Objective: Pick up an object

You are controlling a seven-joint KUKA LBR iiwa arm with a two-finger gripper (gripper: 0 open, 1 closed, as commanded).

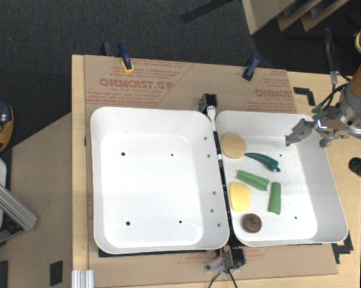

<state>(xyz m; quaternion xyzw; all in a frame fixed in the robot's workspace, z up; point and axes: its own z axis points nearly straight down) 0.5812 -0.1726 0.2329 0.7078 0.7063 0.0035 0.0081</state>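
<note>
The right bin (320, 227) holds several small objects. A tan round piece (233, 145) lies near its left wall, with a dark green curved piece (263, 160) beside it. Lower down sit a light green stick (252, 179), a second green stick (275, 197) standing lengthwise, a yellow piece (239, 197) and a brown round piece (252, 222). My gripper (310, 136) hangs over the bin's upper right part, to the right of and above the objects. It is open, with nothing between its fingers (295, 133).
The left bin (102, 167) lies beside the right one, with a black hinge strip (218, 172) between them. Both rest on a cardboard sheet (171, 80) held by clamps (125, 59) at the back. Cables run along the arm at the right.
</note>
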